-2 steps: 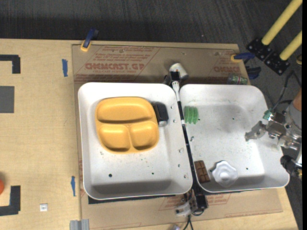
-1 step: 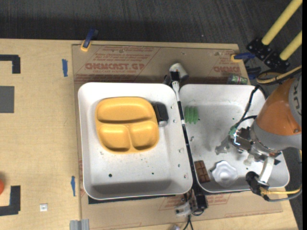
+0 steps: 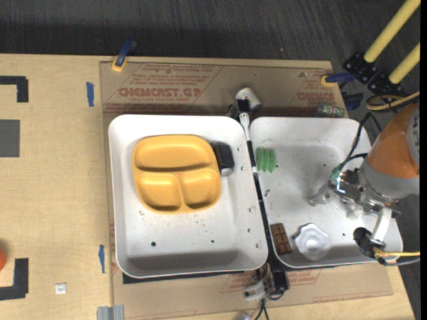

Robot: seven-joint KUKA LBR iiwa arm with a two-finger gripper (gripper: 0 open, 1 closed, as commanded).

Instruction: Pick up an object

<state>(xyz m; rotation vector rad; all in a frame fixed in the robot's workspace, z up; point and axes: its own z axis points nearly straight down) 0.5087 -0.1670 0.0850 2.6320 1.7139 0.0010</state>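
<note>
A wooden tabletop carries two shallow white bins side by side. They sit on a flat brown sheet of cardboard with red letters.

The left white bin holds a big yellow plastic tray with three sections. The tray lies in the upper half of this bin. A small black and grey object touches the tray's right edge, near the wall between the bins.

The right white bin holds a few small things. A little green ribbed object lies near the bin's left wall, in the upper part. A small brown block like a bit of chocolate lies in the lower left corner. Just beside it, to the right, sits a clear and white crinkly plastic object, close to the bin's bottom wall.

The grey robot arm with the orange band comes in from the right side. Its gripper is low over the right bin, in the right half, above the clear plastic object and apart from it. The green ribbed object is well off to its left. The gripper is too jumbled and small to see well, so I cannot tell if it is released or clenched, or if it has anything in it.

Two yellow poles slant across the top right corner, over a dark floor. Bits of blue tape stick to the tabletop on the left.
</note>
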